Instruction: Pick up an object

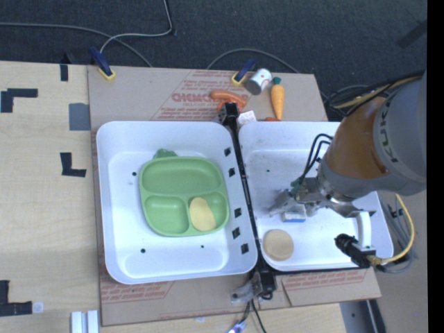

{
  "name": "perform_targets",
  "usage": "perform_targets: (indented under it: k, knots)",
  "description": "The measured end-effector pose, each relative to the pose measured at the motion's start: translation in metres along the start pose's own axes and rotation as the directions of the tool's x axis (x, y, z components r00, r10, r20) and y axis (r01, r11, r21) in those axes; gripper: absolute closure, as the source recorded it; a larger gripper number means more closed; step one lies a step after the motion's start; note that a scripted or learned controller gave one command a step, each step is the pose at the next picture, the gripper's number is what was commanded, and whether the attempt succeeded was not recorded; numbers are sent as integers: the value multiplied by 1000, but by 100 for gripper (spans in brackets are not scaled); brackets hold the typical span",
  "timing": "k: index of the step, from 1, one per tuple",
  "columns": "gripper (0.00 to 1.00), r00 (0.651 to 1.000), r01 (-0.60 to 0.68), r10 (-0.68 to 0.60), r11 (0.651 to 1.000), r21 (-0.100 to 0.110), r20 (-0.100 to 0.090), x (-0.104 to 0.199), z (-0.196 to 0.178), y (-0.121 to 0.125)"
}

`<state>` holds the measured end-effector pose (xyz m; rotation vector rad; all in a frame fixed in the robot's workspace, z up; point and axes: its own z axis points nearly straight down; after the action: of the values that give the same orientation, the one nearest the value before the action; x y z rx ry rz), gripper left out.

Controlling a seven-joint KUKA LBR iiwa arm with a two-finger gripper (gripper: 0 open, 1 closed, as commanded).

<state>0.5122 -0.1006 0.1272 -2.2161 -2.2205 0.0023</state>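
My gripper [293, 201] is low in the right bin [277, 148], left of its middle, on the end of the grey arm with the orange band [357, 148]. Right under it lies a small white and blue object [295, 216], partly hidden by the gripper. A round tan disc [278, 244] lies flat near the bin's front left corner, a little in front of the gripper and apart from it.
The left bin [118, 186] holds a green divided plate [182, 179] with a yellow piece [202, 214] in its front right compartment. Behind the bins, on the cardboard, lie a toy carrot [277, 99], an orange sausage-like piece [229, 97] and a small cup [260, 80].
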Motion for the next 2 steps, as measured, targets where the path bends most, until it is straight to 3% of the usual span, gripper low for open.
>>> perform_targets:
  k: [1,2]
  knots:
    - [0,1000,-4,4,1000,-10,7,2,38,27]
    - [0,1000,-2,2,1000,-11,5,5,38,58]
